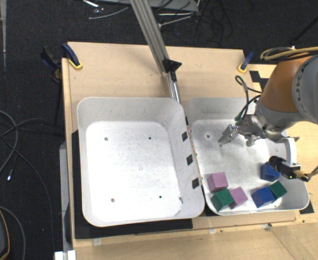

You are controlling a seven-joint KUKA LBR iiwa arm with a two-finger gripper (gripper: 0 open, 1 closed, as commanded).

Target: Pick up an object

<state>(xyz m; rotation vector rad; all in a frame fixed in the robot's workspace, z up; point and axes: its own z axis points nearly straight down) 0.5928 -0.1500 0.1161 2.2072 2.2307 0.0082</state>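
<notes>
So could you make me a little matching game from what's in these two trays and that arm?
Things:
1. tool
2. left bin
3. pink blocks
4. arm's band

Descriptions:
A. orange
B. near the right bin's front edge, beside a green block
C. white, speckled floor
D. above the right bin's back part, away from the blocks

Pairs: 1-D, 2-C, 3-B, 4-A

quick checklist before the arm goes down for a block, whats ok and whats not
1. Blocks present in right white bin: ok.
2. Pink foam cube top unobstructed: ok.
3. Two-finger gripper over a block: not ok, it is above bare bin floor.
4. Dark green cube separate from neighbours: not ok, it touches the second pink cube.
5. Finger opening: cannot tell.
</notes>
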